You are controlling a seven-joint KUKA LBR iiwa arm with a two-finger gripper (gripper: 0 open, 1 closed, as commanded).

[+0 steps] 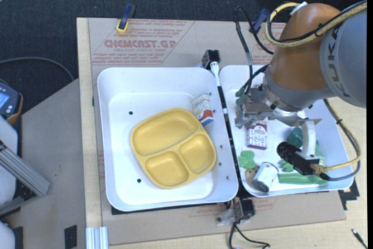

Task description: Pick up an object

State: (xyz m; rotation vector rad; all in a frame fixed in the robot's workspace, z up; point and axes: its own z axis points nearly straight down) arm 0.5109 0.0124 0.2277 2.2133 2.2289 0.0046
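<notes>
My gripper (249,112) hangs low over the left part of the right bin (337,125), under the orange wrist band. Just below it lies a small red and white packet (257,136). A green piece (247,158) and a white cylinder (266,175) lie nearer the front wall. A flat green item (301,179) rests along the front right, and a teal and white thing (304,138) sits partly behind the arm's hardware. In the left bin (116,96) are a yellow divided plate (173,147) and a small white can with a red and blue label (203,108).
A black rod (220,99) runs along the wall between the two bins. The bins stand on a brown board (140,42) with a blue and yellow clamp (125,18) at its back edge. Cables trail over the right bin's back.
</notes>
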